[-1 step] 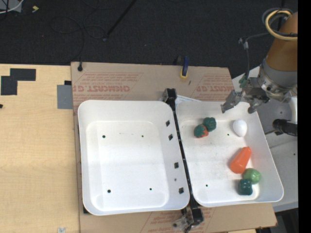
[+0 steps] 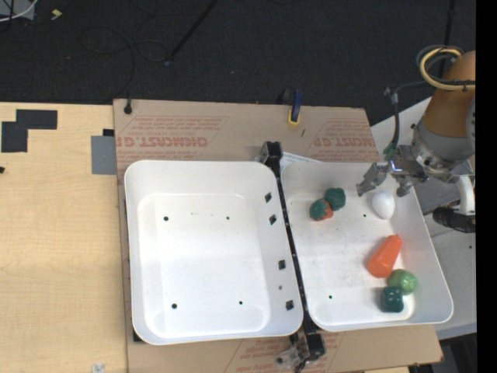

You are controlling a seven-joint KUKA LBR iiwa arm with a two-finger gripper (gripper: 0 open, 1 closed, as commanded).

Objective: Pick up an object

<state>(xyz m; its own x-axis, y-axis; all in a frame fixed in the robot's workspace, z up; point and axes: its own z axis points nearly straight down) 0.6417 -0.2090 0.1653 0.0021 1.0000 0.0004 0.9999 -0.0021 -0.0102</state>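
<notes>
The gripper [image 2: 386, 179] hangs with its fingers spread apart just above the white egg-shaped object [image 2: 382, 205] in the right bin [image 2: 435, 305], probably positioned for grasping it.

Even overhead light, white bins [image 2: 203, 179] glaring bright, soft faint shadows, slightly grainy, dark background

A robotics lab: taped cardboard [image 2: 233, 130] under bins, loose cables [image 2: 116, 37] on the floor.
</notes>
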